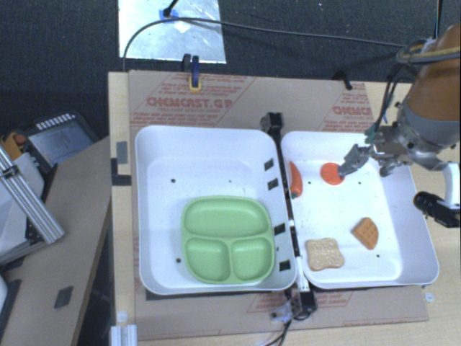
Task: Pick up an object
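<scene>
Brown board: red "CHEMCAST" print | tool beside orange round piece

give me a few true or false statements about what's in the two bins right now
1. The green divided plate lies in the left bin. True.
2. The carrot lies in the middle of the left bin. False: it lies in the right bin, along the divider side.
3. The gripper is beside the orange-red round piece. True.
4. The cracker and the waffle piece are stacked. False: they lie apart.
</scene>
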You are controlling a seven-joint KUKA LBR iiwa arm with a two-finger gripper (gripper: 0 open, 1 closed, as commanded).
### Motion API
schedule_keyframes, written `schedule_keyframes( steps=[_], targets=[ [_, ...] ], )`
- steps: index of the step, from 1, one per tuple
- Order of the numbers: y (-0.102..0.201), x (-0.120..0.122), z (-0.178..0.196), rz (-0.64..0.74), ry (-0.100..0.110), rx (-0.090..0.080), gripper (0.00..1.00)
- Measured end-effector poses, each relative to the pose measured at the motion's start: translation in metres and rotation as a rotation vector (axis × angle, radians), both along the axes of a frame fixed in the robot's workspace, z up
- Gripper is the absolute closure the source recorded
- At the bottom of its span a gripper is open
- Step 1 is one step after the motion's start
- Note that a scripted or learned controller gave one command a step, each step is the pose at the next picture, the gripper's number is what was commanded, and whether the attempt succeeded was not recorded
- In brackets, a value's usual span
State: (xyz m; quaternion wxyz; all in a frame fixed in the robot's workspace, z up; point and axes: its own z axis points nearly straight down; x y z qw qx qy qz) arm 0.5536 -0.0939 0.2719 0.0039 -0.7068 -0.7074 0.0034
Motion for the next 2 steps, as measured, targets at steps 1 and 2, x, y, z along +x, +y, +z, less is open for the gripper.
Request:
schedule_keyframes(
  steps=[1,2],
  targets=[
    [0.000,0.002,0.006,0.002,-0.012,-0.001,0.00],
    [-0.006,0.007,-0.039,0.000,-0.008,0.000,0.00]
  ],
)
